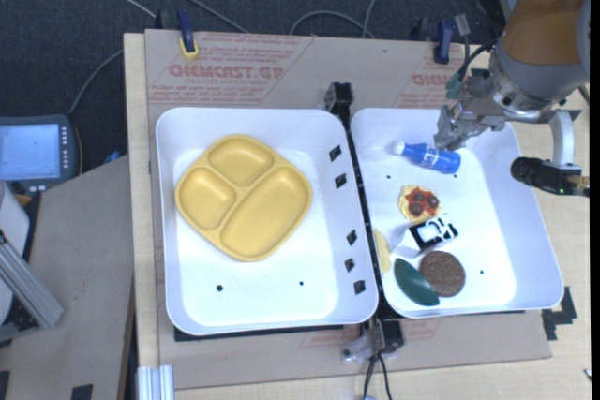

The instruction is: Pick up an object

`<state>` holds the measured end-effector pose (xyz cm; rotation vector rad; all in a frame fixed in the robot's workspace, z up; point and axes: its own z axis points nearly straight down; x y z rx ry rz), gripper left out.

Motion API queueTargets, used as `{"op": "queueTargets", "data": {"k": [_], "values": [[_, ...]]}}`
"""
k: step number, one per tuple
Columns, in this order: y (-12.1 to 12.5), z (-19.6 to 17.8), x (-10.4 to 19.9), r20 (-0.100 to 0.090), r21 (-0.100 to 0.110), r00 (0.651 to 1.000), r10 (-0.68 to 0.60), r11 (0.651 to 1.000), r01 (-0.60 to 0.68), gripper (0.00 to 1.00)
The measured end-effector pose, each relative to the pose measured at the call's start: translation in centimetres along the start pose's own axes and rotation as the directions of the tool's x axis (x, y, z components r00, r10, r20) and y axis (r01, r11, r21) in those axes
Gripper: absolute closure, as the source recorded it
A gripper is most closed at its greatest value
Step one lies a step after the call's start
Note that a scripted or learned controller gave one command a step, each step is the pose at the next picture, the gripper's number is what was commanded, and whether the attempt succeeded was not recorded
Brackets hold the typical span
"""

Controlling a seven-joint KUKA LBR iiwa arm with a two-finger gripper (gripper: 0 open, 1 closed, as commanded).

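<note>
The blue bottle (427, 155) lies on its side in the right bin (525, 229), near the far edge of this bin, with its white cap toward the divider between the two bins. The claw (448, 138) is directly over the blue end of the bottle and seems to touch it, but I cannot tell its state, because the wrist covers it from above.

Both white bins sit on a cardboard sheet (244, 70) with red print, on a dark floor with cables.

Toward the near edge of the right bin there are a small pizza toy (419, 200), a black and white piece (434, 232), a brown round cookie (442, 273) and a dark green leaf shape (413, 283); they are well apart from the bottle. The left bin (187, 295) carries a yellow divided plate (244, 196) near its middle
</note>
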<state>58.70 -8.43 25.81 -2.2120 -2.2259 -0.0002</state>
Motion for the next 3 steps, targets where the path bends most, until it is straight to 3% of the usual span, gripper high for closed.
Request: {"op": "queueTargets", "data": {"k": [1,3], "values": [[2.2,1.0,5.1,0.001,-0.004,1.000,0.000,1.000,0.000,1.00],[3.6,3.6,14.6,0.001,-0.001,1.000,0.000,1.000,0.000,1.00]]}}
